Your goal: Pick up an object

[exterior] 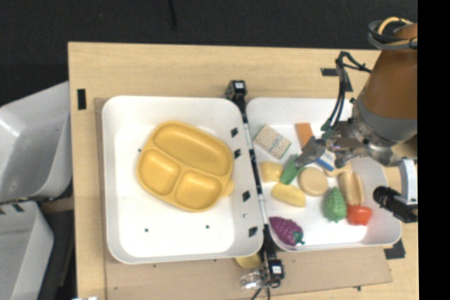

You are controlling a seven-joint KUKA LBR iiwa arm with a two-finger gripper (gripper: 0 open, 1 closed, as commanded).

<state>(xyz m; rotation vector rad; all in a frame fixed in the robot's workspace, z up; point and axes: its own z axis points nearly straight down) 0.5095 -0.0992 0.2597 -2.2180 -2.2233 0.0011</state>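
My gripper [320, 154] hangs low over the middle of the right bin [330, 244], at the end of the grey and orange arm [394, 91] that reaches in from the right. Directly under and around it lie a round beige disc [313, 181], a green pickle [290, 171] and a small blue-and-white item [325, 164]. A hot dog bun [350, 186], a green pepper [335, 205], a red tomato [358, 215], purple grapes [286, 229], a yellow wedge [289, 194], a checked cracker [272, 141] and an orange piece [303, 133] also lie in this bin.
The left bin [119, 221] holds a yellow divided plate [186, 165]. A black-clipped wall [247, 151] separates the two bins. Cables [343, 91] hang beside the arm above the right bin. A small yellow object [247, 261] sits on the bench below the bins.
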